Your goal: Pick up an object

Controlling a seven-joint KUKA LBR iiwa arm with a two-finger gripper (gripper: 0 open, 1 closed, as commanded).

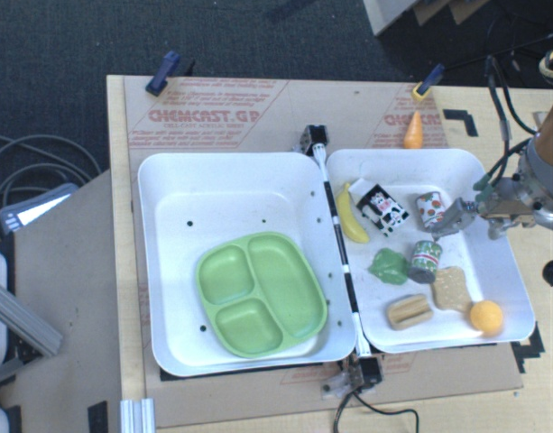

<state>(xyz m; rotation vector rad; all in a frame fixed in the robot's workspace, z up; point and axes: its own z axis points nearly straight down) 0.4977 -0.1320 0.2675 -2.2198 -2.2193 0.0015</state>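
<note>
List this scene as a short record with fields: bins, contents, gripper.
left bin: green divided tray
right bin: banana, black-and-white carton, two cans, green lump, bread roll, cracker, orange
outside the bins: carrot
gripper: over the right bin, beside the upper can

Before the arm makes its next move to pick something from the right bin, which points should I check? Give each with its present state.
1. Gripper over right bin: ok.
2. Finger opening: cannot tell.
3. Nothing held yet: cannot tell.
4. Nearest targets, patterned can and green can, free on top: ok.
5. Space around green can: not ok, green lump and tan piece crowd it.
6. Orange ball apart from other items: ok.
</note>
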